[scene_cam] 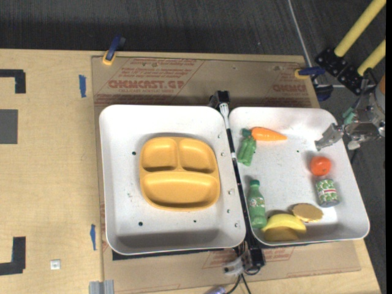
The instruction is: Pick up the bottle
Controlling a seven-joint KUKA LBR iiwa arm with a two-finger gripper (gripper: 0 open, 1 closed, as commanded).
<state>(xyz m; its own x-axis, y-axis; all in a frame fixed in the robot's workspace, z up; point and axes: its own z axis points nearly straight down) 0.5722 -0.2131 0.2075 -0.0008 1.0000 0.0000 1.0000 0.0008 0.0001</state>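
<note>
Lying on its side in the right bin (343, 216), the green bottle (255, 203) rests against that bin's left wall, its cap pointing toward the far end and its base touching a banana (283, 225) at the near edge. A round flat cookie (307, 212) sits just beside the banana, partly on top of it. Farther along the same wall lies a second, smaller green bottle-like item (246, 148), with a carrot (268, 135) touching its top and pointing right. Toward the bin's right side, a red tomato (320, 165) sits just above a small can (327, 192) with a green label. The gripper (337, 133) hangs over the bin's far right corner, well apart from the bottle, with nothing visibly between its fingers; whether they are spread or pressed together cannot be told. The left bin (116, 164) holds a yellow divided tray (180, 171).
</note>
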